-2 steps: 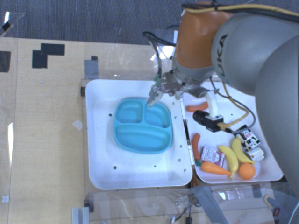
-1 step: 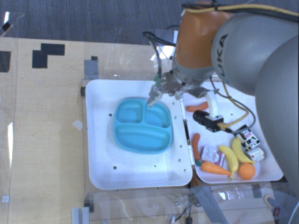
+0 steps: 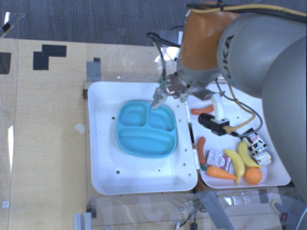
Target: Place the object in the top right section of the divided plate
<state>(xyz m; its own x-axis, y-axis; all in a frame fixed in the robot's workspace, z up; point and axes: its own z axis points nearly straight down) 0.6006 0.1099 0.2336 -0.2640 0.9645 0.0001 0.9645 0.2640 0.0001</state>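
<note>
- The grey two-finger gripper [image 3: 165,94] is hanging over the far edge of the light-blue divided plastic plate [image 3: 146,135], close to its far right section, in the left shallow white bin [image 3: 103,143].
- I cannot tell whether its fingers are open or closed, and I am seeing nothing between them.
- I cannot say which object is meant: the candidates are all lying in the right shallow white bin [image 3: 280,176], to the right of the gripper: two red sausages [image 3: 201,110], a carrot [image 3: 221,172], yellow bananas [image 3: 238,161], an orange [image 3: 253,175].
- Risk, as I judge it: a release here could deliver nothing, or the arm could nudge the plate's rim.
</note>
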